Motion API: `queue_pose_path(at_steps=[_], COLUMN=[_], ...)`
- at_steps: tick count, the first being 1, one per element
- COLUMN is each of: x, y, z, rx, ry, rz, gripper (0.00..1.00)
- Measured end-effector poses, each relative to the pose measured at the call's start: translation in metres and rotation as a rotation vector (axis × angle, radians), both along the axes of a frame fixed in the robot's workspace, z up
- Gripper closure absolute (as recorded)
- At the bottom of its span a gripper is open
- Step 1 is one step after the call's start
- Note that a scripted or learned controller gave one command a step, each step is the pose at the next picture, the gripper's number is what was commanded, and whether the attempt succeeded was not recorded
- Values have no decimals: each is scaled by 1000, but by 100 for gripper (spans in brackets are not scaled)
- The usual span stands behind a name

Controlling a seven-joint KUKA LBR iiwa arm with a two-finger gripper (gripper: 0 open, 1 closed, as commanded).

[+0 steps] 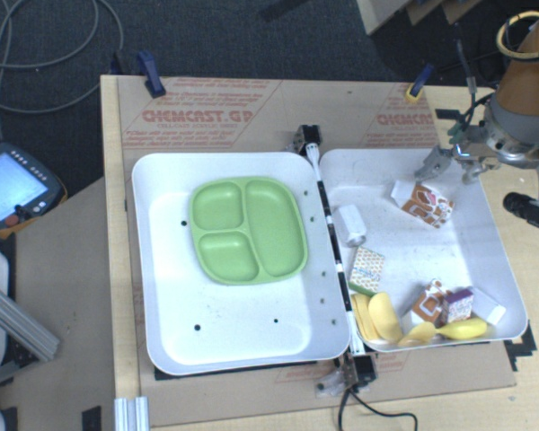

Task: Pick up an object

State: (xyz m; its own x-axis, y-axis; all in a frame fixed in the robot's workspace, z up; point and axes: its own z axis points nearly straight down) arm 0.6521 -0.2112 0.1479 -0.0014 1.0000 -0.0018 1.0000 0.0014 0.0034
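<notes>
Bench board (198, 115) reads "CHEMCAST GP" in red — printed twice.

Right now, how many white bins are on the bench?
2. The left bin holds a green divided plate. The right bin sits beside it, holding the small objects, such as the yellow pieces at its near edge.

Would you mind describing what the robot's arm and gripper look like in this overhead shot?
The arm enters at the upper right as a rounded body with an orange band above a light grey wrist ring. Thin dark cables loop beside it. Below the wrist sits a small metallic grey gripper, with slim pale fingers reaching over the right bin.
</notes>
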Motion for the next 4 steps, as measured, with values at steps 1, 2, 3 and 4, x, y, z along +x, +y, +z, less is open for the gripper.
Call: queue_pose_path(at_steps=[1,2,3,4], x=[-6,-20,10,3], y=[31,37,14,23], z=[-24,-27,-16,-44], rx=[3,2,0,2], ry=[5,5,1,5], rz=[-1,-2,-1,-1], gripper=[0,0,0,0])
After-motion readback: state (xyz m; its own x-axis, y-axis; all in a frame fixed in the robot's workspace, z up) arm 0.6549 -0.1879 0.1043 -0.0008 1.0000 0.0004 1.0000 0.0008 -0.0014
